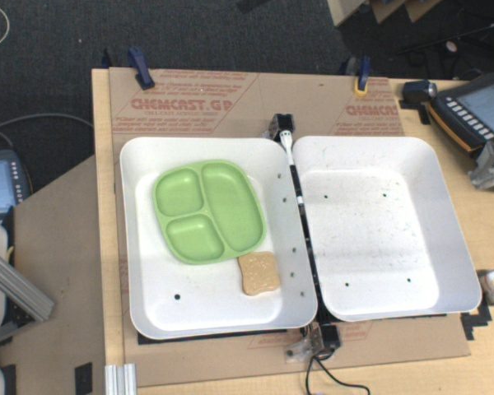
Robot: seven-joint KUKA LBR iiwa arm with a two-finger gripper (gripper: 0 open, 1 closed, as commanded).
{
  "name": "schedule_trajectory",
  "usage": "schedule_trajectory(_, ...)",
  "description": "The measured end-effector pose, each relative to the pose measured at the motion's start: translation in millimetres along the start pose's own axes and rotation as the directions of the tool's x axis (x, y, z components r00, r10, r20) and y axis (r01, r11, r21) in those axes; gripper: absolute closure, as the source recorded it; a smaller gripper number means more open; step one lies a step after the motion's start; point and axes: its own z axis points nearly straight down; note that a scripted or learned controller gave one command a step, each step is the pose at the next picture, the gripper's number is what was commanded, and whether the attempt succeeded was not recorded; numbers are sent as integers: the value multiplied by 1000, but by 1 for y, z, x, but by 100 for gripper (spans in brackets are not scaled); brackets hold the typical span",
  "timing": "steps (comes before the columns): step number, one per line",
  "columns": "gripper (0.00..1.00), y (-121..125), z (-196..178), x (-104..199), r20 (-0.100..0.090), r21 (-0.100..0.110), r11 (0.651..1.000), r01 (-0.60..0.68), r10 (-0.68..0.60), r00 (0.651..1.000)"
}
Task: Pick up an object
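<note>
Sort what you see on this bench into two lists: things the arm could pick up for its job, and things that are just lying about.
For the job:
green divided plate, in the left bin
tan toast-like piece, beside the plate

Lying about:
right bin
blue clamp
yellow clamp
tablet-like device

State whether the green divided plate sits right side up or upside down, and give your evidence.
Right side up: the green divided plate lies flat in the left bin, its three hollow compartments facing up.
</note>
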Motion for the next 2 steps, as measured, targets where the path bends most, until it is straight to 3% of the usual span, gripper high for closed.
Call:
schedule_trajectory(1,100,23,-127,-13,10,-31,1000,1,-1,1000)
schedule_trajectory(2,100,-1,-12,-5,1,-3,1000,-2,2,1000)
